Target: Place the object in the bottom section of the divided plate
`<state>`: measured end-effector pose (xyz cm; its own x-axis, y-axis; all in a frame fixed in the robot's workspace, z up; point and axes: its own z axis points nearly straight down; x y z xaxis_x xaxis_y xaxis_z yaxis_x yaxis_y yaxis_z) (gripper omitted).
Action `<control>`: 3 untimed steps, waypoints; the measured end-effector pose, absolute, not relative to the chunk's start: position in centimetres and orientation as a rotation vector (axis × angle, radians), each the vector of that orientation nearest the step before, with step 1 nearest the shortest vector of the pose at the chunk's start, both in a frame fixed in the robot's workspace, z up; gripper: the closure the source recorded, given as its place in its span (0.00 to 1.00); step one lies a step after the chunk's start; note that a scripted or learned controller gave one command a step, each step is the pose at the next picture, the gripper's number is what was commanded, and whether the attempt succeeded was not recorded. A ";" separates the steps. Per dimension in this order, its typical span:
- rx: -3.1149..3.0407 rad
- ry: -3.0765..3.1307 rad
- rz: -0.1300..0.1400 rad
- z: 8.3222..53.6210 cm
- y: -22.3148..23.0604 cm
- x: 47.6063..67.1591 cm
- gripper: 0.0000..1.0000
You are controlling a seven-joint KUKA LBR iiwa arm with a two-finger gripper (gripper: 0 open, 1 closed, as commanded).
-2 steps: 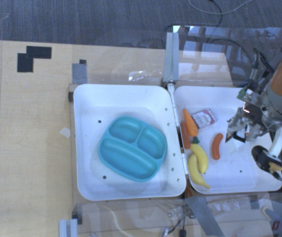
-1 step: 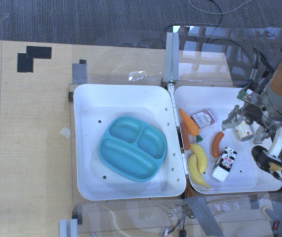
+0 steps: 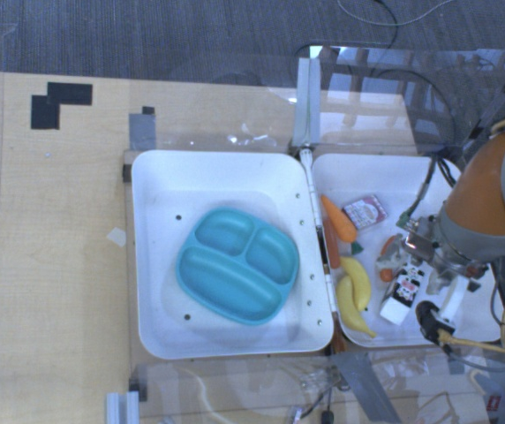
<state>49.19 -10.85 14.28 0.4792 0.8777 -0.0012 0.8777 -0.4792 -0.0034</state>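
Right bin, pincer blurred, banana

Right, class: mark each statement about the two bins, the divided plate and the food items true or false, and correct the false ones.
1. The blue divided plate lies in the left bin. True.
2. A banana sits in the plate's bottom section. False: it lies in the right bin, beside the carrot.
3. The gripper is over the right bin. True.
4. The plate has two compartments. False: three.
5. The carrot is green. False: orange.
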 end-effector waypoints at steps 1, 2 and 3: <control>-2.850 -1.331 -0.006 26.4 -18.1 48.8 0.00; -2.658 -1.687 -0.006 32.5 -19.5 48.8 0.00; -2.477 -1.942 -0.005 33.8 -19.1 56.6 0.00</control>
<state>56.61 -19.12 33.83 0.2385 0.9712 -0.0013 0.9711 -0.2384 0.0068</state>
